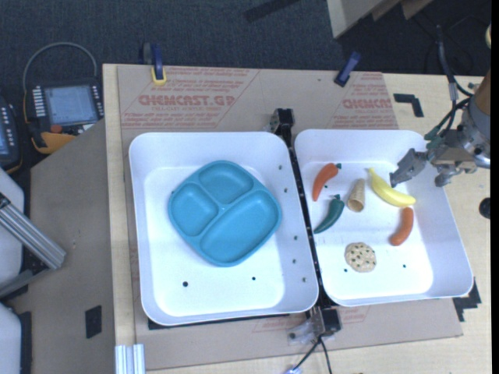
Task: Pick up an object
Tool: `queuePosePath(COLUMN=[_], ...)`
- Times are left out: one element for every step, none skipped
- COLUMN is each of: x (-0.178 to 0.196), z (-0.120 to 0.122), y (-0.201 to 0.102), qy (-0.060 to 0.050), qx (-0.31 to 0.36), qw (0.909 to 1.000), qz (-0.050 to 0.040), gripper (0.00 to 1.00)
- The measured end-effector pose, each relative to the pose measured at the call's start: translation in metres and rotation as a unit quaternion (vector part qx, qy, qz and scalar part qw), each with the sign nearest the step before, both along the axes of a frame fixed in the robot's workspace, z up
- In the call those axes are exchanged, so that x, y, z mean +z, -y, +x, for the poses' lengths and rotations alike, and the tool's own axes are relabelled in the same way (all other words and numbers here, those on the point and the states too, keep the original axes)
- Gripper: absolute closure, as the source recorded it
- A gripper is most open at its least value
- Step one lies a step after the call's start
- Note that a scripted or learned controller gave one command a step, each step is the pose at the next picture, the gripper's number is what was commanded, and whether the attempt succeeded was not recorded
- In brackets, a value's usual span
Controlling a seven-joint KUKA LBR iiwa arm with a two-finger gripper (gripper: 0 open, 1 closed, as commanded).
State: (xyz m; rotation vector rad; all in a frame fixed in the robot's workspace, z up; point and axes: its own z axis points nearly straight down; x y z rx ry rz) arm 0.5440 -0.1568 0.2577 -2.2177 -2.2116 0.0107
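Hanging over the right side of the right bin (448, 232), the gripper (425, 170) has its two dark fingers spread open, and nothing sits between them. The nearest toy is the yellow banana (389, 189). It lies in the bin just to the left of the gripper and a little below it in the camera view. The banana is long, and it runs at a slant, from its upper left end down to its lower right end. I think the gripper should move a short way left and come down across the thin part of the banana, not along it. An orange sausage (401, 226) lies close under the banana, so the fingers could bump it. A carrot (324, 180), a green pepper (330, 213), a cone (356, 195) and a cookie (360, 257) lie farther left. A blue plate (224, 212) rests in the left bin (148, 232).
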Motion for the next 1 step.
queuePosePath(x=[0.0062], z=[0.0023], y=[-0.0003], qy=[0.006], qx=[0.001], qw=[1.0000], qz=[-0.0012], gripper=[0.00])
